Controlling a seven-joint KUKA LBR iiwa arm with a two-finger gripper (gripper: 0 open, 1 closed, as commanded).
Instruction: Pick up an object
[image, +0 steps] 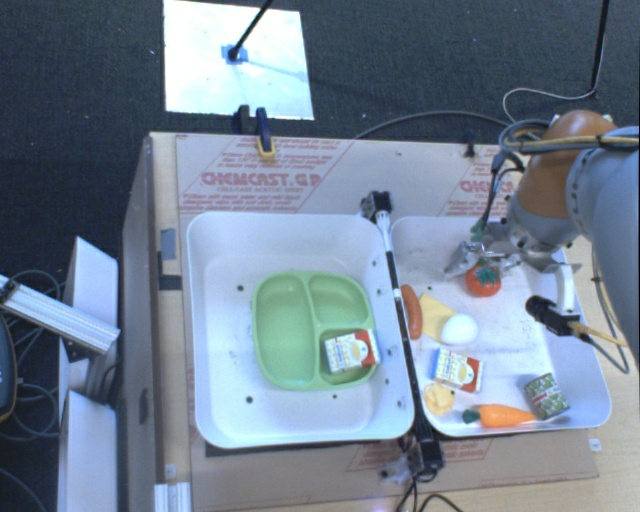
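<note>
Bare floor lies open along the right bin's (600, 400) back and right side, while toys crowd its left.

- From my seat, the gripper (484, 256) sits over the far part of the right bin (590, 395), directly above the tomato (483, 281).
- Nearer me than the gripper, slightly to its left, I see the egg (459, 328) touching the cheese wedge (432, 312), with the sausage (411, 311) just beyond, by the bins' dividing wall.
- Further toward me lie a small carton (457, 369), a carrot (498, 414) and a can (546, 395).
- Far to the gripper's left, the left bin (215, 300) holds a divided plate (290, 320) with a second carton (349, 352) in its near-right compartment.
</note>
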